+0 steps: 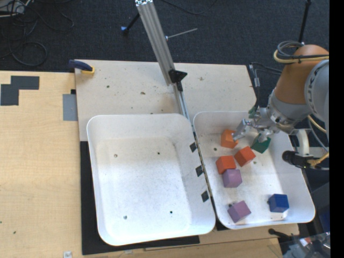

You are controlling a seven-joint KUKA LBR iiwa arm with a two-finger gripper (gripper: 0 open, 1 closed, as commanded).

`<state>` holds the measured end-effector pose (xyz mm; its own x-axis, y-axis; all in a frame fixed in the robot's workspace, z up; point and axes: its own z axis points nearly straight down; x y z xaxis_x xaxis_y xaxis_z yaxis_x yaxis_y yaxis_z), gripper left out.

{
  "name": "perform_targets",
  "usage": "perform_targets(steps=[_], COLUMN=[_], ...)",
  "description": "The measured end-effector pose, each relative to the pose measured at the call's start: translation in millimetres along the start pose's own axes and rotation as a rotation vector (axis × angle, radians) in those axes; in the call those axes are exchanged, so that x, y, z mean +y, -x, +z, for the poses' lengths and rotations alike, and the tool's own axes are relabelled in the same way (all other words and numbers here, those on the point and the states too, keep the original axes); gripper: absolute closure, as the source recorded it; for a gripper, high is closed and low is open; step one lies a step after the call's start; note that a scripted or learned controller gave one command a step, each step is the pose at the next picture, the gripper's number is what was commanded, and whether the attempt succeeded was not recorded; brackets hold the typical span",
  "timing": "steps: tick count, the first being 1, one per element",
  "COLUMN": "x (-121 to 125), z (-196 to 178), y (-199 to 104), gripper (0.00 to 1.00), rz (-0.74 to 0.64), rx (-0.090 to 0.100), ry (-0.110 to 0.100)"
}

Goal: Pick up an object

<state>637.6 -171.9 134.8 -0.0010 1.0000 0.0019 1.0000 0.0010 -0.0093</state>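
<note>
The right bin (301,211) holds several small blocks. Three are orange: one (229,139) by the bin's left wall, one (245,156) further in, one (226,164) below them. Two purple blocks (231,178) (238,210) lie lower down. A blue block (278,202) sits near the front right corner, and a green block (262,145) lies at the upper middle. My gripper (251,134) hangs over the upper part of this bin, open. Its left finger is close to the top orange block and its right finger is just above the green block. Nothing sits between the fingers.
The left bin (140,230) lies beside the right one, with black clips along the shared wall (198,168). A slanted aluminium bar (158,42) rises behind the bins. A black cable and fitting (301,159) hang at the right bin's right edge.
</note>
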Motion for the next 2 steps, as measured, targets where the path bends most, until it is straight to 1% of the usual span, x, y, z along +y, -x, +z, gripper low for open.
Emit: perform_targets(steps=[1, 2], x=[5.0, 4.9], z=[4.5, -4.1], y=[1.7, 2.1], gripper=[0.00, 1.00], rz=[0.000, 0.000], rx=[-0.006, -0.006], ry=[0.022, 0.022])
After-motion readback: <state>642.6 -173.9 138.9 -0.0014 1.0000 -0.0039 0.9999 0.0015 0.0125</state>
